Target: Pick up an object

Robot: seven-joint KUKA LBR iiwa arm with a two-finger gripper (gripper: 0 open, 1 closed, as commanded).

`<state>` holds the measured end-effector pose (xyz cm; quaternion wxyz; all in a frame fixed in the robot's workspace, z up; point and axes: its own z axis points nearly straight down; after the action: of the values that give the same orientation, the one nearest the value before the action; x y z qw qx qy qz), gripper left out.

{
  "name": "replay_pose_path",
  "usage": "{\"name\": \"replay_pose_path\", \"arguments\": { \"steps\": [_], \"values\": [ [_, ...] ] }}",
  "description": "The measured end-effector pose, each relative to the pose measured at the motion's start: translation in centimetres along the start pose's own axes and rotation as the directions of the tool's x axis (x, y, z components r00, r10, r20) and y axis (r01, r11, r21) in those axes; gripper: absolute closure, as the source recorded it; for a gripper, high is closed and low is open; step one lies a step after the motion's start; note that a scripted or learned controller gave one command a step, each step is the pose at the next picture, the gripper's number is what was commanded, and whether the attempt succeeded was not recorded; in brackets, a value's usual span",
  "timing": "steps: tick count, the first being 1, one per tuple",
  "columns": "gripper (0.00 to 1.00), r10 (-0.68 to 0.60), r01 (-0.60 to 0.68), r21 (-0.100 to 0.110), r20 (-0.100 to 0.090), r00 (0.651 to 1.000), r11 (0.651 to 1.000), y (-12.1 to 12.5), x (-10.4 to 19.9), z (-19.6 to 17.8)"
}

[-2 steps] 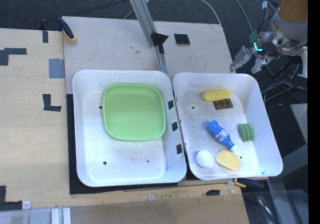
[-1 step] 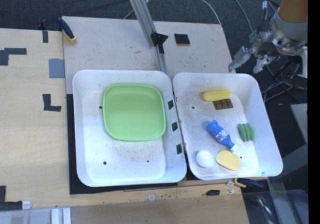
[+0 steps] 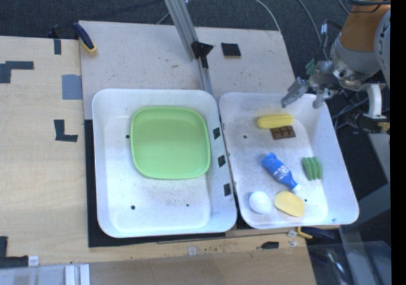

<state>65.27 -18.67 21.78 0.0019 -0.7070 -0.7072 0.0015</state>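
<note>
The right bin (image 3: 333,150) holds a yellow corn-like piece (image 3: 275,121), a brown chocolate bar (image 3: 283,132), a blue bottle (image 3: 278,171), a green ridged piece (image 3: 311,167), a white egg-like ball (image 3: 259,202) and a yellow wedge (image 3: 289,204). My gripper (image 3: 306,93) hovers over the bin's far right corner, up and to the right of the yellow corn-like piece. Its fingers are spread open with nothing between them.
The left bin (image 3: 104,150) holds a square green plate (image 3: 170,142). A grey metal post (image 3: 184,20) rises behind the bins. Cables loop over the dark floor at the back right. A yellow-handled tool (image 3: 85,39) lies at the bench's far left corner.
</note>
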Motion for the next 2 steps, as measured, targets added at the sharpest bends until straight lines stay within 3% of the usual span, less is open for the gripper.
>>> {"name": "replay_pose_path", "arguments": {
  "steps": [2],
  "values": [
    [0.0, -0.001, 0.001, -0.004, 0.001, 1.0, 1.0, -0.3, 0.6, 12.0]
  ]
}}
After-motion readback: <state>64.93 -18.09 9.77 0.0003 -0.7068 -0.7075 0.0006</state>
